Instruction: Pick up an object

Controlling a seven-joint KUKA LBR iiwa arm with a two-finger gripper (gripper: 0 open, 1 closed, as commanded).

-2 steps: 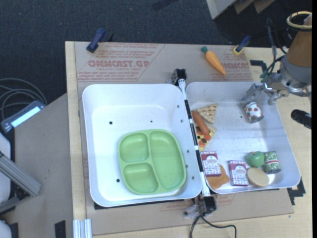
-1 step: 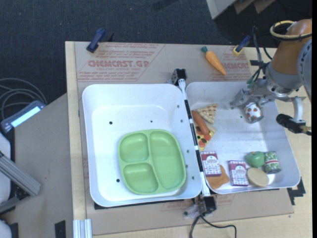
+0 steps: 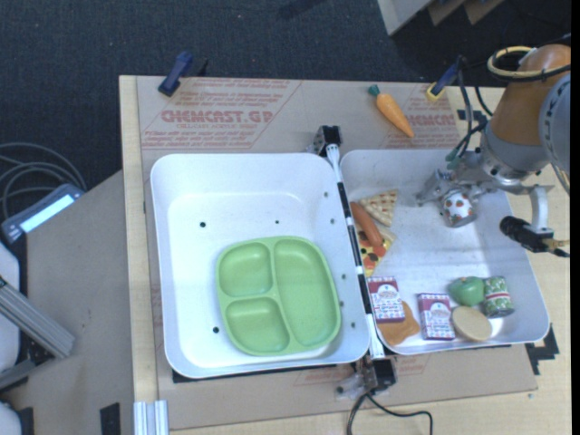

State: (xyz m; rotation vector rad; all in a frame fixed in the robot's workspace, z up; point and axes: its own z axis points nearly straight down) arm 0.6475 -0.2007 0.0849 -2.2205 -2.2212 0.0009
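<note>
My gripper (image 3: pixel 456 196) hangs over the far part of the right bin (image 3: pixel 426 252), reaching in from the right. A small round white and red object (image 3: pixel 458 208) sits right at its tip; whether it is held is unclear. On the bin's left side lie a pizza slice (image 3: pixel 382 207) and a hot dog (image 3: pixel 368 229). Along the near edge are two red and white cartons (image 3: pixel 387 299) (image 3: pixel 436 315), a tan cookie (image 3: pixel 472 324), a green object (image 3: pixel 468 290) and a small green can (image 3: pixel 497 297).
The left bin (image 3: pixel 190 198) holds a green three-compartment tray (image 3: pixel 272 294). A toy carrot (image 3: pixel 394 113) lies on the cardboard bench behind the right bin. Blue clamps (image 3: pixel 174 75) (image 3: pixel 441 81) sit on the bench's far edge.
</note>
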